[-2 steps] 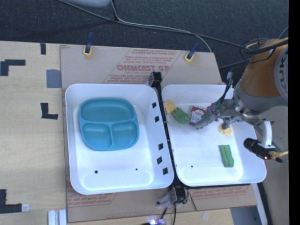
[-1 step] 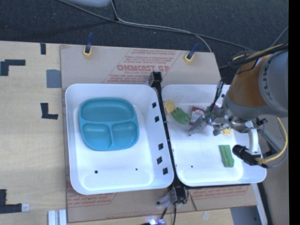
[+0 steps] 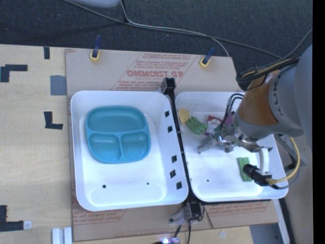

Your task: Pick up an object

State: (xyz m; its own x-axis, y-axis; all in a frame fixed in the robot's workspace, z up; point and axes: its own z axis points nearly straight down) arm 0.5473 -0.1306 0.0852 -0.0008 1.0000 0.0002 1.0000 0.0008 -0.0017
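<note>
Bench: brown board (image 3: 152, 70) carrying two shallow white bins side by side, held at its far edge by two yellow clamps (image 3: 95, 54)

Left bin (image 3: 86, 187): holds a blue divided plate (image 3: 118, 133), three compartments, lying flat in the far half of the bin; two small dark dots on the bin floor nearer the camera

Right bin (image 3: 213, 184): holds the loose objects and the gripper; the arm enters over its right rim

Divider: black strip (image 3: 175, 141) between the bins, running from the far edge to the near edge

Arm (image 3: 284, 100): grey body with an orange band above the wrist, reaching in from the right and covering the far right part of the right bin

Gripper (image 3: 207, 145): low inside the right bin, metal fingers pointing left toward the divider; cannot tell whether they are apart or closed, and nothing is visibly held between them

Green object (image 3: 196, 125): soft-looking, in the far left part of the right bin, just beyond the gripper tip; contact cannot be judged

Yellow object (image 3: 183, 116): small, just left of the green object, close to the divider

Red and white item (image 3: 213, 121): partly hidden behind the wrist, identity unclear

Green block (image 3: 246, 169): at the right side of the right bin, beside the gripper body, apart from the fingertips

Cables: black cable (image 3: 167, 27) across the dark floor beyond the board
</note>
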